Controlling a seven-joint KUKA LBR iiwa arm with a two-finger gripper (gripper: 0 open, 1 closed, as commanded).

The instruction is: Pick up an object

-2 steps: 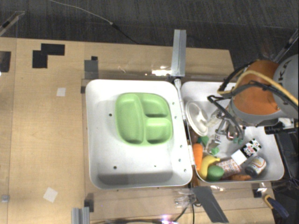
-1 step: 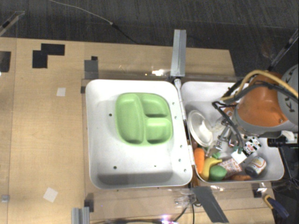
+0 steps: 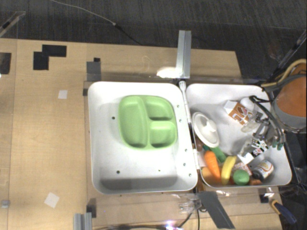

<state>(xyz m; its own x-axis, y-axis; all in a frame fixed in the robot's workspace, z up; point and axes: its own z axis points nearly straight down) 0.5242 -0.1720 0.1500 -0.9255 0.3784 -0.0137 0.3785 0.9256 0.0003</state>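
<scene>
Two shallow white bins sit side by side on a wooden bench [image 3: 43, 143]. The left bin [image 3: 103, 176] holds a green divided tray [image 3: 146, 121], lying flat a little far of the bin's middle, with one long compartment on its left and two smaller ones on its right. The right bin [image 3: 216, 92] is crowded along its near edge: an orange carrot [image 3: 212, 163] lies beside a yellow banana [image 3: 227, 168], with a green round piece [image 3: 241, 177] touching the banana's near end and a small dark-topped can [image 3: 263, 168] just to the right of them. A white bowl-like dish [image 3: 206, 128] rests against the bin's left wall, tilted, with a bit of dark green showing at its near rim. Toward the far right of that bin lies a small packet with orange and white print [image 3: 237, 112]. The arm enters from the right, its orange band [image 3: 291, 102] sitting over the bin's far right corner, and the gripper [image 3: 259, 135] hangs low inside the right bin, between the printed packet and the can. Cables and metal parts around the wrist clutter the spot, and whether the pincer is spread or closed cannot be told; nothing can be made out between its tips. A small white and dark item [image 3: 250, 152] lies just near of the gripper, close to the can.
</scene>
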